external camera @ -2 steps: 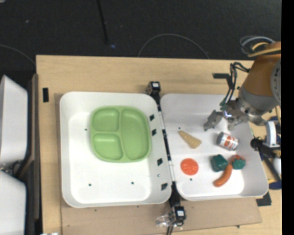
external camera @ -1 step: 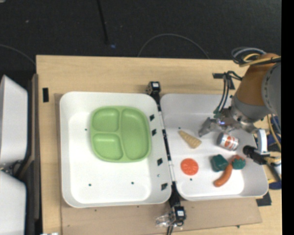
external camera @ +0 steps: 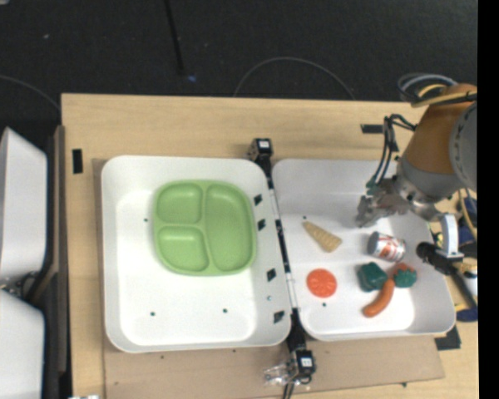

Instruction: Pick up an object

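The small red-and-white can lies on its side in the right bin, just below and slightly right of our claw, whose open-or-clenched state we cannot tell, so we judge a short downward move suffices.

On your bench, the left bin holds a divided plate, while the right bin holds a cone far-left, a disc nearer, and a can, block and sausage right.
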Available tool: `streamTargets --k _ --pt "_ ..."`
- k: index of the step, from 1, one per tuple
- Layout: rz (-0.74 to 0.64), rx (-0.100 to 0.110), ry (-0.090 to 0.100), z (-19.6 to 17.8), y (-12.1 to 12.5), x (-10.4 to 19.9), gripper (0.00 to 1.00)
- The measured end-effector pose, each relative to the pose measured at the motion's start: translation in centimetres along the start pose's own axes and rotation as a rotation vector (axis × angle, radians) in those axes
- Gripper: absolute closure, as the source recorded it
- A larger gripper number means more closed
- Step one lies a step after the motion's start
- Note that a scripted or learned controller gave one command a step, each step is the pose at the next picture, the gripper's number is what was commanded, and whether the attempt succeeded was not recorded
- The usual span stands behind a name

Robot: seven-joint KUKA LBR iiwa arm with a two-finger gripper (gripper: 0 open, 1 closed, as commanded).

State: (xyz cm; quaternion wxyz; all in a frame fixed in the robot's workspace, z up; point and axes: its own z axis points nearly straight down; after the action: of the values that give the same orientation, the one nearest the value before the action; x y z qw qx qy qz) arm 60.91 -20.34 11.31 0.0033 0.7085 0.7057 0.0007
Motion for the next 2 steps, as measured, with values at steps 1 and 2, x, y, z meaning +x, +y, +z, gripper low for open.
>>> streamTargets --k 1,2 --pt "-0.006 -0.001 0.001 -4.7 0.8 -0.6 1.00" --pt "-0.006 -0.003 0.001 -11.2 0.7 -0.7 1.00"
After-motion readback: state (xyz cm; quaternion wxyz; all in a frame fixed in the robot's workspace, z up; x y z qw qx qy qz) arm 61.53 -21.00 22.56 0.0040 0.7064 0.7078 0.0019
